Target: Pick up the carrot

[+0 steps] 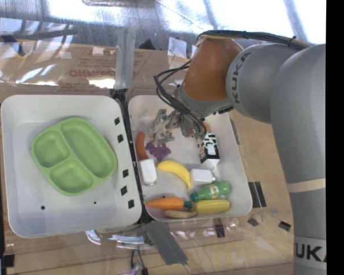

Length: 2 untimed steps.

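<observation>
Camera view: carrot [166, 203] was recorded at the right bin's [236, 153] near edge, flanked by bottle [211, 191] and banana [176, 171]. Gripper [166, 126] was positioned over grapes [158, 150], well apart.

Carrot [166, 203] is seen at right bin's [236, 153] front; gripper [165, 128] is hung above grapes [158, 149], well apart.

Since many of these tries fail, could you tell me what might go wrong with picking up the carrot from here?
1. The carrot lies near the right bin's front wall, touching a brown item and close to a green bottle; the hand may catch a neighbour instead.
2. The hand hangs over purple grapes near a sausage, far from the carrot, so it could grab the wrong item.
</observation>
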Motion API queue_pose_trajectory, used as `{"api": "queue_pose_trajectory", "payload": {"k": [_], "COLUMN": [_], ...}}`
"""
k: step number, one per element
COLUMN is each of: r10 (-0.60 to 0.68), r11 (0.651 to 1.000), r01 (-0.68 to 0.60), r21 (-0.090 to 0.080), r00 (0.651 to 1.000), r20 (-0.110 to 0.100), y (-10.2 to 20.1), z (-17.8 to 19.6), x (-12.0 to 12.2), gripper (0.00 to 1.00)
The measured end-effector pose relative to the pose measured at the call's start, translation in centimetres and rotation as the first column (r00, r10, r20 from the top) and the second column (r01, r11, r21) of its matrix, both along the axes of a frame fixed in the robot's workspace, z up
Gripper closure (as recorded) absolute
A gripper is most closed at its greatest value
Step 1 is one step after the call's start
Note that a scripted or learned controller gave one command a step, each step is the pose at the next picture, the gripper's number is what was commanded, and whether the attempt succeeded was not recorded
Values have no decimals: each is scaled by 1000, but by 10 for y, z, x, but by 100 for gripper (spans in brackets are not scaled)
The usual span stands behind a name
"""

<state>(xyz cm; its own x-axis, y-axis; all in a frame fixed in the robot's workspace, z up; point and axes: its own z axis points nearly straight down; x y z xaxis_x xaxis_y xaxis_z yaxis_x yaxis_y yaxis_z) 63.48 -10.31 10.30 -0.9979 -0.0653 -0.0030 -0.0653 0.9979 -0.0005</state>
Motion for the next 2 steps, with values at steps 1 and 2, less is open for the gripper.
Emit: {"api": "queue_pose_trajectory", "payload": {"k": [1, 2], "r10": [226, 500], "r11": [974, 866], "r01": [-226, -500], "r21": [-5, -6], "r00": [974, 866], "r20": [5, 4], "y": [-53, -92], "z": [105, 207], "x": [24, 23], "gripper": [100, 100]}}
